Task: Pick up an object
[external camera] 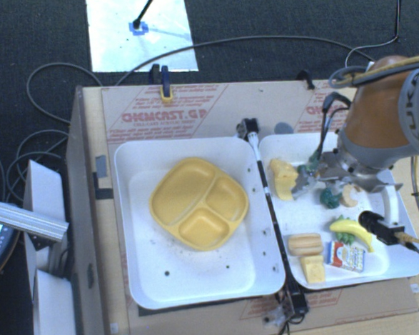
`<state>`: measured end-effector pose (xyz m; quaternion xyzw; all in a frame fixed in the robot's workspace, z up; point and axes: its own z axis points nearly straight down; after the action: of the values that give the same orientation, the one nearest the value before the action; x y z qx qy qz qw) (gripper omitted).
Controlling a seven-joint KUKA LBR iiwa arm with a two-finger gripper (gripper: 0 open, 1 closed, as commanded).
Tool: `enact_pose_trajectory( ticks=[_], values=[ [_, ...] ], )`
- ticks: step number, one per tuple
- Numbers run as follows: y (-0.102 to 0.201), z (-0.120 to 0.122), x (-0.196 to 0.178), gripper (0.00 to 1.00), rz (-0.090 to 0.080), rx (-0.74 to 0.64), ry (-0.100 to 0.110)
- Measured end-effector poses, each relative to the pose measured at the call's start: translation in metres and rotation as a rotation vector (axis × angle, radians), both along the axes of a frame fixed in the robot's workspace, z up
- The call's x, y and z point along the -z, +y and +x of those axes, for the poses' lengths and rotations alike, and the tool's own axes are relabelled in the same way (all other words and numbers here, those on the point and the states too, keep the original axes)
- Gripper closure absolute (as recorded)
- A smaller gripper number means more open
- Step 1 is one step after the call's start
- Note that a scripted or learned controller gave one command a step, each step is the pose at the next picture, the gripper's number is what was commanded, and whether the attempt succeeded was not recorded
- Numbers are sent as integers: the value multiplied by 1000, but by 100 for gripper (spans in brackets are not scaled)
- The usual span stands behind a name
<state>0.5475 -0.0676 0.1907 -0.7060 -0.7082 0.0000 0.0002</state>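
Note:
The right bin (409, 260) holds several toy foods. A pale yellow lump (282, 177) lies at its left side. A small dark green piece (330, 197) sits mid-bin with a beige piece (350, 195) beside it. Nearer the front are a yellow banana with a green tip (352, 233), a tan bun (305, 244), a yellow block (313, 269) and a red and white carton (348, 256). My gripper (309, 179) hangs low over the bin, just right of the yellow lump and up-left of the green piece. The orange wrist band (377, 115) hides much of the bin's back right.
In the left bin (149, 275) lies a yellow divided plate (198, 202). A black-and-white rod (261, 174) runs along the seam between the bins. Cables trail over the right bin's right rim (397, 236). Cardboard (191, 107) lines the bench behind both bins.

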Motion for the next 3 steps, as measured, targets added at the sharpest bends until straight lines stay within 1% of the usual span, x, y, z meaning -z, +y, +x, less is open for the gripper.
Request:
enact_pose_trajectory(
  ticks=[1,2,3],
  values=[
    [10,58,6,0,0,-1,-3],
    [-17,94,67,0,-1,2,-1],
    [-17,111,91,0,-1,-2,-14]
  ],
)
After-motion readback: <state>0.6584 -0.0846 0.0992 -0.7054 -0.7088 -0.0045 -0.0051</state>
